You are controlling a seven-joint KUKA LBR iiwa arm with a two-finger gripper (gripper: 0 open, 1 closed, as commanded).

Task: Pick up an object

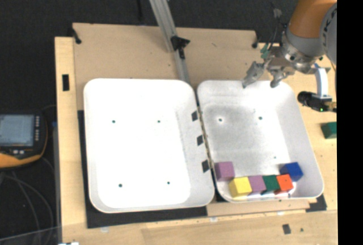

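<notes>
Seen from above, the grey-and-orange arm's jaws (263,75) hang spread open and hold nothing over the far edge of the right-hand shallow white bin (249,108) on the wooden table (130,51). The small coloured blocks sit well apart from them along the bin's near wall — a purple cube (224,169), yellow cube (240,186), mauve cube (257,183), green cube (270,182), orange cube (284,182) and blue cube (292,170). The left-hand white bin (142,142) lies beside it.
</notes>
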